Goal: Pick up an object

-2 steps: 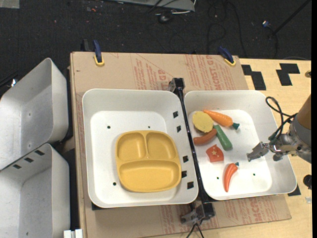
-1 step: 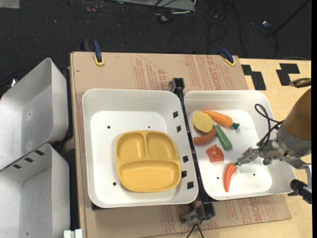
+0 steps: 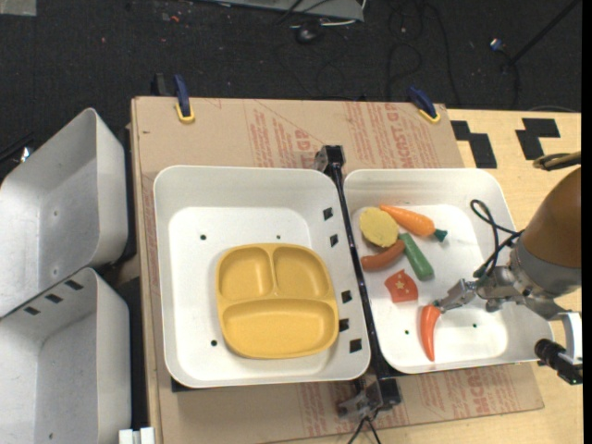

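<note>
The right bin holds several toy foods. An orange carrot lies at the back beside a yellow potato slice. Below them are a brown sausage, a green cucumber and a red pepper piece. An orange-red chili lies near the front. My gripper reaches in from the right, low over the bin floor, just right of the chili's upper end. Nothing shows as held.
The left bin holds a yellow divided tray. A black divider runs between the bins. Cables loop over the right bin's back right. Two spare white bins stand off the bench at left.
</note>
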Robot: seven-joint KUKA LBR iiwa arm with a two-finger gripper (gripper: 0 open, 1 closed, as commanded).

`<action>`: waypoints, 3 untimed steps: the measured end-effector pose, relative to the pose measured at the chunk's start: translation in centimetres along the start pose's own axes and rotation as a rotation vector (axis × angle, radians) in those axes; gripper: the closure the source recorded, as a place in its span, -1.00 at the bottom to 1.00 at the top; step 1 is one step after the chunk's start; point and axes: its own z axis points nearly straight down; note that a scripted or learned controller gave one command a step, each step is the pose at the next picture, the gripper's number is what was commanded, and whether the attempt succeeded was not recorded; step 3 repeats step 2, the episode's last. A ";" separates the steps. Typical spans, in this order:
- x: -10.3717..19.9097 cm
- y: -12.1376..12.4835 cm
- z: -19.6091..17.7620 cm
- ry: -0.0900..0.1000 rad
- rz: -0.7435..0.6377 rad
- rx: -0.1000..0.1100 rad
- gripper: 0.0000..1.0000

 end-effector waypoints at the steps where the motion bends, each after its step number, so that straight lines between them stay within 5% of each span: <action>1: 0.0 0.0 -1.1 -0.001 0.000 -0.002 1.00; 2: -0.1 1.2 -6.7 -0.003 -0.004 -0.007 1.00; 3: -0.1 1.2 -6.7 -0.003 -0.004 -0.007 1.00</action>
